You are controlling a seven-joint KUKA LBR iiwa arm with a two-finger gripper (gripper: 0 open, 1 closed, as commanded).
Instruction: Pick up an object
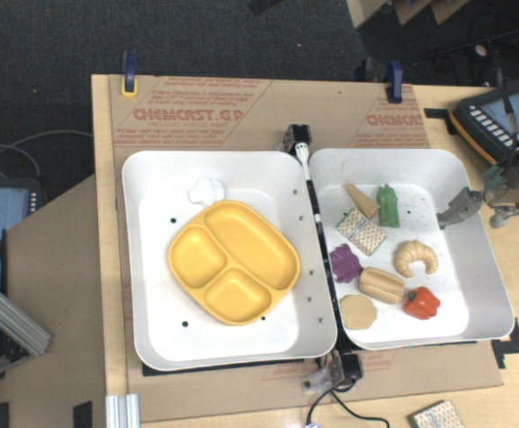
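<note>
At frame right the pincer point(460, 208), spread and bare, hangs over the right bin point(487, 279); descending, it may strike the rim or skid off the croissant point(416, 257).

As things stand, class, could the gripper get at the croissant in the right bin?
Probably yes. The gripper sits at the right bin's right edge, and bare bin floor lies between it and the croissant, which lies uncovered with nothing stacked on it.
</note>
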